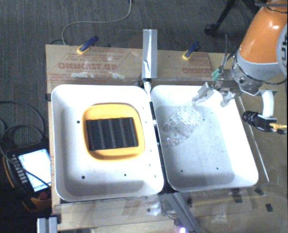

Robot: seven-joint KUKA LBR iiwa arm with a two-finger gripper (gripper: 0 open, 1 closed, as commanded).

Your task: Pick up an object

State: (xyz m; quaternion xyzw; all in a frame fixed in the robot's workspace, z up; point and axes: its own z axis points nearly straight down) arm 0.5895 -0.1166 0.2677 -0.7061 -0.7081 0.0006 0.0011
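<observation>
The gripper (pixel 214 97) is hanging over the back right corner of the right bin (pixel 221 164), and its fingers (pixel 201 97) are standing spread apart with nothing between them. A crumpled clear plastic wrapper (pixel 181 124) is lying on the bin floor just in front and to the left of the fingers, apart from them; nothing else is sitting around it or blocking the way down to it. The left bin (pixel 66 171) is holding a yellow tray (pixel 116 151) with a black ribbed insert (pixel 112 133), lying flat near the middle and well apart from the gripper.

Both bins are resting side by side on a brown desk (pixel 105 64). Two blue-and-yellow clamps (pixel 87 44) (pixel 191 49) are gripping its far edge, and a metal post (pixel 149 52) is standing between them, above the seam where the bins meet. On the carpet to the left, a handheld screen (pixel 33 168) is glowing among loose cables (pixel 18 115).
</observation>
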